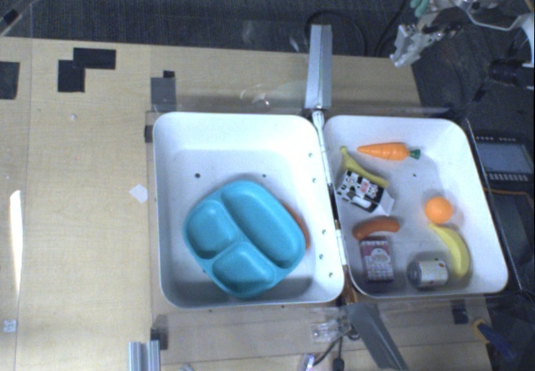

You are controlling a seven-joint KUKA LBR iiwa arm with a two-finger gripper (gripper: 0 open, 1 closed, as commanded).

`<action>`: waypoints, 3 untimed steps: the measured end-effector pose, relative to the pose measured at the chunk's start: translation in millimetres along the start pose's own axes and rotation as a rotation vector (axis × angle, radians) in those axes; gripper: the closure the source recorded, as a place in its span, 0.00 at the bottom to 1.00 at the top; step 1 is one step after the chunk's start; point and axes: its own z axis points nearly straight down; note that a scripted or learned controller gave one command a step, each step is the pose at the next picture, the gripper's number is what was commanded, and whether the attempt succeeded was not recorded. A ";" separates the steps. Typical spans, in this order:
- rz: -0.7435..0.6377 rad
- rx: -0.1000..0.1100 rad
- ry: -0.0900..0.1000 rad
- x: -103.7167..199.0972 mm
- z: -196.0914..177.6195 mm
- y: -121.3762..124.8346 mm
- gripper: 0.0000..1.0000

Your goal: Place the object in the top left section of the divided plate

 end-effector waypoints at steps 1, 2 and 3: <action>0.166 0.005 0.002 25.2 146.9 -6.7 1.00; 0.120 0.000 0.001 52.4 4.6 -18.8 1.00; 0.085 0.006 0.003 111.6 129.1 -79.8 1.00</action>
